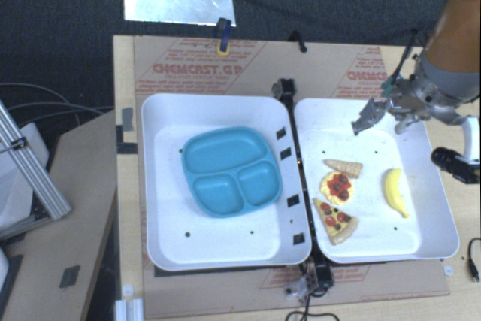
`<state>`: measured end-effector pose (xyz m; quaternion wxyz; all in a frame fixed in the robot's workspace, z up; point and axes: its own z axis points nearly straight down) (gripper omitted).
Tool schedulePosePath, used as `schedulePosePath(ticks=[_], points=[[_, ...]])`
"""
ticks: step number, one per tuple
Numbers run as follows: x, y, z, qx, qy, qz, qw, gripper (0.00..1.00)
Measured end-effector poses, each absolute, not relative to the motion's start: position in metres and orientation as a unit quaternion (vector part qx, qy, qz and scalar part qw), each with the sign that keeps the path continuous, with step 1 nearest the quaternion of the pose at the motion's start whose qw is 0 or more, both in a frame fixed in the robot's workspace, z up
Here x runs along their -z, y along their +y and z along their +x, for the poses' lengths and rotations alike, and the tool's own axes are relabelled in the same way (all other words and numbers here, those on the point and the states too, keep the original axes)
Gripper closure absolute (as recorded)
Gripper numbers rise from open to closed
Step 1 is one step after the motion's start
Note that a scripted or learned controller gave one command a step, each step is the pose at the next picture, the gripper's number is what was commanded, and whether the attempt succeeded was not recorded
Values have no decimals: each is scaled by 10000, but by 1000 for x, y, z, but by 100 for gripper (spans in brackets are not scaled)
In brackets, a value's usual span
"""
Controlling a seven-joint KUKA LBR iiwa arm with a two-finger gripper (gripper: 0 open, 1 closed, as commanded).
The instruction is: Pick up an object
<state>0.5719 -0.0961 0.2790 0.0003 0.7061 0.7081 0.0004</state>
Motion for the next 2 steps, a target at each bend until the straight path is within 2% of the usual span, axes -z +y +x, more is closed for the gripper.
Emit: schedulePosePath(ticks=[1,2], points=[[-203,-100,501,15,7068,7074,-31,0],[-89,-95,533,3,7080,7062,-9,0]])
